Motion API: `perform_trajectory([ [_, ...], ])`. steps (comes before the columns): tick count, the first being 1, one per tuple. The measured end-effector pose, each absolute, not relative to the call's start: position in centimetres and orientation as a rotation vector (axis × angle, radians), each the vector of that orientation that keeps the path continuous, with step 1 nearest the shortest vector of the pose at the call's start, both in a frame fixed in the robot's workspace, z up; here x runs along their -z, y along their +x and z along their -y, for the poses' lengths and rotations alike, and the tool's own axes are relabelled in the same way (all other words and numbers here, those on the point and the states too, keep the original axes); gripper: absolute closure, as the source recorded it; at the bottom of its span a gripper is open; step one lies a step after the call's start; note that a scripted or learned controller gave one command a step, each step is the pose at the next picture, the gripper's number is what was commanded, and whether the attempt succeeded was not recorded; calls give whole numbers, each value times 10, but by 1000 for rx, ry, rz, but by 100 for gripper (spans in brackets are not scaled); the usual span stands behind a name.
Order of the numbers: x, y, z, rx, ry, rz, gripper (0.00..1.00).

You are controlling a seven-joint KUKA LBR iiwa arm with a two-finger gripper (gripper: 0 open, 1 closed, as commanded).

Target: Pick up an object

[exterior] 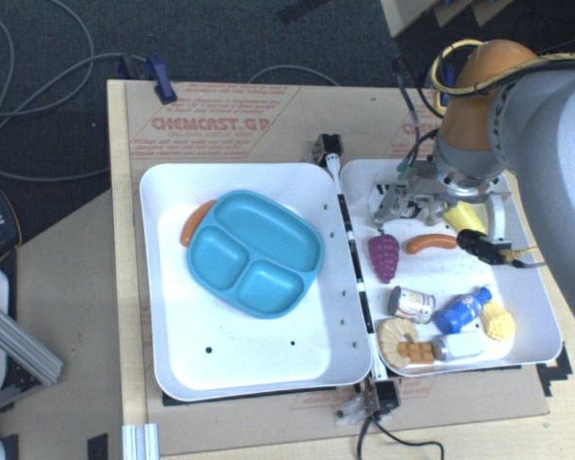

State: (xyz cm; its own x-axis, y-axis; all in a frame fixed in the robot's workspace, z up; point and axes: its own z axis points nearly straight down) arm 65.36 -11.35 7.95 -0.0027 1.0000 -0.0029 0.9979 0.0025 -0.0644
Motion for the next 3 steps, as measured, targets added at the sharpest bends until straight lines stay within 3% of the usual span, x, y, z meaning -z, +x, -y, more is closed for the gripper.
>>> perform_trajectory([
  [1, -84, 575, 135, -8, -2223, 2210, 0],
  [2, -95, 580, 133, 1, -2223, 2221, 100],
  [3, -190, 583, 60, 10, -2217, 2233, 100],
])
